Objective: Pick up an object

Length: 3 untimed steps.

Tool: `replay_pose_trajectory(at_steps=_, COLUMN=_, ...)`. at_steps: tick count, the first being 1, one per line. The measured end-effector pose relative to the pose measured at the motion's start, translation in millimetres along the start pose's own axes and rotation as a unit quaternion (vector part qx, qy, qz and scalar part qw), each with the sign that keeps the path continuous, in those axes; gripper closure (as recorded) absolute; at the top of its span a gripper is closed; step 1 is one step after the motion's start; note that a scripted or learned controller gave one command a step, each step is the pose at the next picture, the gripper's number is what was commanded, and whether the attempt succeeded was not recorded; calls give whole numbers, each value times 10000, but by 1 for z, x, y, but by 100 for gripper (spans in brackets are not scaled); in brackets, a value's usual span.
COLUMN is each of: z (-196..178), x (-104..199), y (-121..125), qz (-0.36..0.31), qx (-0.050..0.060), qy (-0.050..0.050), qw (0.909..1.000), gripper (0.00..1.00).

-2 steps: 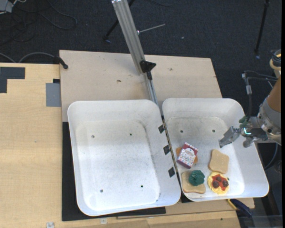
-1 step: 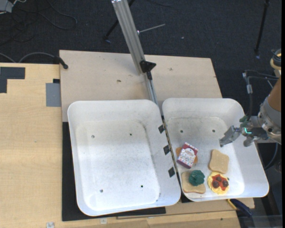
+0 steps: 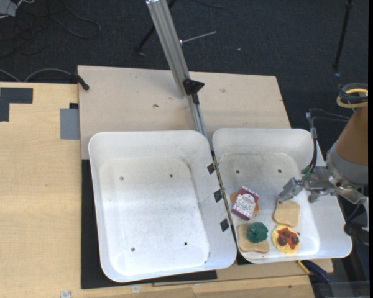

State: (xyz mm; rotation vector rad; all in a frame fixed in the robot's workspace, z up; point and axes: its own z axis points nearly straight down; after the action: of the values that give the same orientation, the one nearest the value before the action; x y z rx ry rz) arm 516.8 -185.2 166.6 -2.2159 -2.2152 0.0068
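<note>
From above, a pale wooden bench (image 3: 174,98) carried two white bins, the left bin (image 3: 152,203) and the right bin (image 3: 261,144), with dark floor behind. The gripper (image 3: 290,190) hung low over the right bin, fingers slightly parted, nothing between them. Just below it lay a toast slice (image 3: 287,213); nearby sat a red-and-white carton (image 3: 245,203), a green lump (image 3: 257,231) and a pizza piece (image 3: 286,239).
</note>
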Motion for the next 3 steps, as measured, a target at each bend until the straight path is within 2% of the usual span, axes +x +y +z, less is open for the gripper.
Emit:
replay_pose_trajectory(at_steps=1, z=49, x=7, y=-8, qz=0, qx=-5, qy=3, qw=10000, gripper=0)
replay_pose_trajectory(at_steps=2, z=73, x=5, y=-6, qz=14, qx=-55, qy=-30, qw=10000, gripper=0)
replay_pose_trajectory(at_steps=3, z=62, x=4, y=-6, qz=36, qx=-64, qy=-26, qw=10000, gripper=100)
